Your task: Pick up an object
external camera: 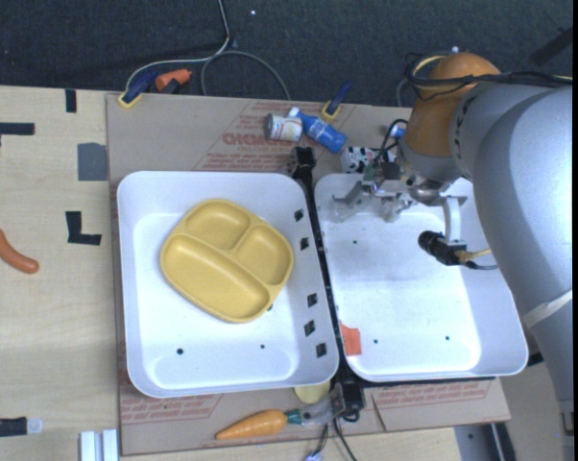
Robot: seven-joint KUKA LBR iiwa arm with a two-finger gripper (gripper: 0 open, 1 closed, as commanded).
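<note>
Toy sausage (13, 251) far left on bench, outside bins. Yellow divided plate (228, 257) flat in left bin (145, 353), approx centre. Toy carrot (253, 424) below bins. Gripper (375, 198) over right bin (414, 334) top edge; grip state can't tell.

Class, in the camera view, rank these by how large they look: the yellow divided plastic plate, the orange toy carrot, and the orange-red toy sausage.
1. Yellow divided plastic plate
2. Orange toy carrot
3. Orange-red toy sausage, only somewhat smaller than the carrot
</note>
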